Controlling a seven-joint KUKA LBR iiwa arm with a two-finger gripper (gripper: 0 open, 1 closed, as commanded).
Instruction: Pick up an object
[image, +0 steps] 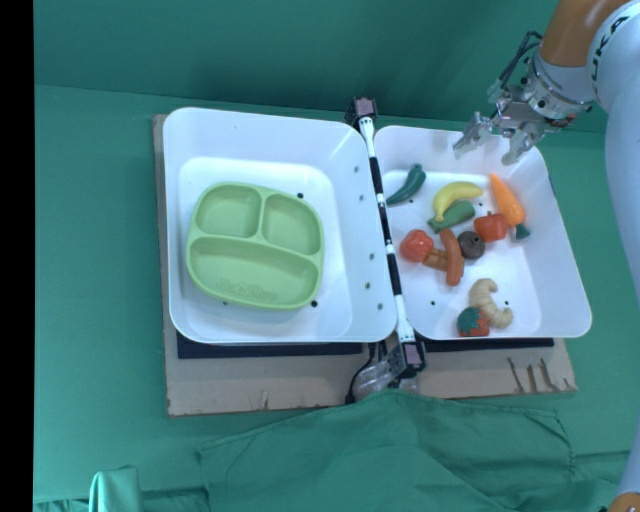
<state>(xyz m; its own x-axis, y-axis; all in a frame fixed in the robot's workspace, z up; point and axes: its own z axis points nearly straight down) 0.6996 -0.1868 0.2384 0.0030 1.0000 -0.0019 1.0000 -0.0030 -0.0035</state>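
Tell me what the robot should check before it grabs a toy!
1. Gripper open: ok, the jaws stand apart with nothing between them.
2. Toys to pick in the right bin: ok, several lie there.
3. Gripper above a toy: not ok, it hangs over the bin's far rim, short of the carrot.
4. Carrot easy to reach: ok, it lies nearest the gripper, at the pile's edge.
5. Banana free: not ok, it touches a green toy.
6. Height above the toys: cannot tell.

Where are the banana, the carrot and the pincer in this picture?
banana (457, 193): camera view, middle of its yellow curve.
carrot (507, 201): camera view, middle of its orange body.
pincer (491, 140): camera view, midway between its two fingertips, above the right bin's far edge.
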